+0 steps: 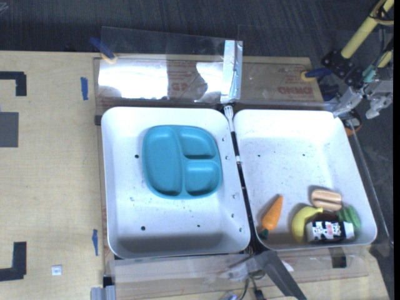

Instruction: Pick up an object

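At the right bin's [294, 127] two o'clock corner our hand [362, 99] hovers; we cannot tell its state. The toys cluster at five o'clock: carrot [272, 213], banana [302, 219], bun [326, 198]. We should target the carrot, which lies slightly apart.

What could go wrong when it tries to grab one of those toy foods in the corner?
The hot dog, banana, black-and-white carton and green item sit bunched together, so the gripper might nudge neighbours or close on two at once. They also lie close to the right bin wall, leaving little room beside them. The carrot lies slightly apart, probably the easier target.
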You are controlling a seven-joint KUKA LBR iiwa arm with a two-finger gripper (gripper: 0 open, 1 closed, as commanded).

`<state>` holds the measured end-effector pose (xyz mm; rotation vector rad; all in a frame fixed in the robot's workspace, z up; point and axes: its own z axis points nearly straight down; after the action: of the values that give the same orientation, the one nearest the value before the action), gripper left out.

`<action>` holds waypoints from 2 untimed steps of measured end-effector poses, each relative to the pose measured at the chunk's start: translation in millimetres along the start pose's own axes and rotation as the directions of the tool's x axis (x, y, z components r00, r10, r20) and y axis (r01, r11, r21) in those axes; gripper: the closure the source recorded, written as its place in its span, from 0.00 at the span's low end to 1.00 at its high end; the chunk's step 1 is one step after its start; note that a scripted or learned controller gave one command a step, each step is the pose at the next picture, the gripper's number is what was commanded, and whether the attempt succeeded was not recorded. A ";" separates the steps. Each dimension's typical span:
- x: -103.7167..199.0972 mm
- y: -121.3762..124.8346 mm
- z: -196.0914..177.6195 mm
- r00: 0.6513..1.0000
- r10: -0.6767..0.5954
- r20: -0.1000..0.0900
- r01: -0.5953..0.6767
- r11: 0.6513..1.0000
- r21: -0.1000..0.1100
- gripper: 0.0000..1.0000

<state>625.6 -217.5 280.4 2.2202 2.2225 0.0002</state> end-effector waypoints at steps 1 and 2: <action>42.6 -110.9 116.0 1.000 0.019 -0.003 -0.019 1.000 0.012 0.00; 18.4 -131.9 142.0 0.997 -0.079 -0.002 0.079 0.997 0.003 0.00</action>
<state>493.6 -199.3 138.4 2.1334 2.3106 -0.0012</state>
